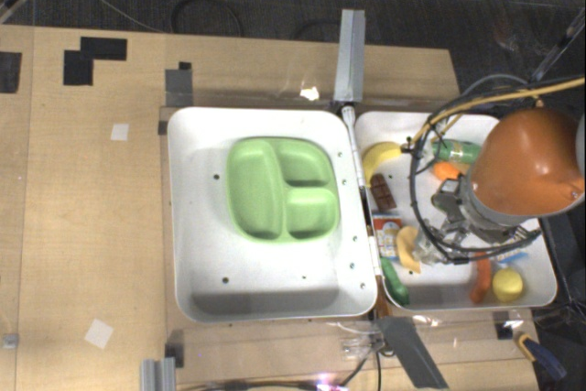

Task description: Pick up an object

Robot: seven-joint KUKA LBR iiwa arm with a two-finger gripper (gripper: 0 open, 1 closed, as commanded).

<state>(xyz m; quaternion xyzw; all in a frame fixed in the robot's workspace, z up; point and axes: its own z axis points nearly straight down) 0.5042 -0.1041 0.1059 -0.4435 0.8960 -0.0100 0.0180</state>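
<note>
Camera view: two white bins side by side on the wooden bench. The left bin has a green divided tray lying upside down near its middle, nothing else visible in it. The right bin carries the clutter: a yellow piece near the top left corner, a brown block just below it, a banana-like yellow item low centre-left, a green item along the front left edge, an orange-red carrot shape and a yellow lemon beside it at the front right, and a green bottle-like thing with an orange bit near the top. The arm's orange band comes in from the right and sits over the right bin, cables looped around it. The gripper is low in the bin's middle, mostly hidden under the wrist; jaw state cannot tell. No object is seen between them.
</note>
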